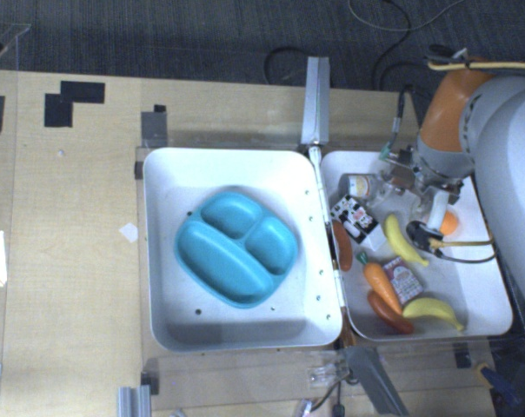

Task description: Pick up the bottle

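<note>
1. Here the grey arm with an orange band [443, 102] reaches into the right white bin [497, 307], and its gripper [419, 200] hangs at about 1 o'clock there; how it is set I cannot tell.
2. The small bottle with a pale label [360, 185] lies at 11 o'clock in that bin, near the gripper.
3. Two yellow bananas [404, 241] and an orange carrot [380, 281] lie toward 6 o'clock.
4. The left white bin [167, 320] holds a blue divided plastic tray [236, 248].

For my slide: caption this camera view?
Grey arm's gripper low in right white bin among bananas; blue divided tray lies in left white bin.
</note>
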You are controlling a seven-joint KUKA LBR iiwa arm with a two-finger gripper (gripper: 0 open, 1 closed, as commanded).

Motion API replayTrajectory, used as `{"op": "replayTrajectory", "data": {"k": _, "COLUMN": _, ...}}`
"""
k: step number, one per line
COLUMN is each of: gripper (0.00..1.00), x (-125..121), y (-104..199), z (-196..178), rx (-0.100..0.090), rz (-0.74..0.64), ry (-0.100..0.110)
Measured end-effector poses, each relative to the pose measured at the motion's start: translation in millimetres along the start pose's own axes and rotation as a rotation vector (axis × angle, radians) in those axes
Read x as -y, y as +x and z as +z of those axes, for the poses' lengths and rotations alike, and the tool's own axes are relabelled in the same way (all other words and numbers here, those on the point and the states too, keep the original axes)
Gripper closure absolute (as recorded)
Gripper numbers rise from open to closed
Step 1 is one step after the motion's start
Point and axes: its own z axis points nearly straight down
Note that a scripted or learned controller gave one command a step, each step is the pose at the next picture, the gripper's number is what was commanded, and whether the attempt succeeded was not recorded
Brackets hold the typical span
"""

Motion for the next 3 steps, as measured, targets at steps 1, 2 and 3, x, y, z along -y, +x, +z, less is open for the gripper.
{"op": "replayTrajectory", "data": {"k": 1, "gripper": 0.0, "x": -6.5, "y": 18.4, "z": 1.8, "rx": 0.01, "rz": 0.23, "ry": 0.029}}
{"op": "replayTrajectory", "data": {"k": 2, "gripper": 0.0, "x": -4.6, "y": 27.1, "z": 1.9, "rx": 0.003, "rz": 0.731, "ry": 0.046}}
{"op": "replayTrajectory", "data": {"k": 3, "gripper": 0.0, "x": -20.2, "y": -22.4, "z": 3.1, "rx": -0.034, "rz": 0.993, "ry": -0.037}}
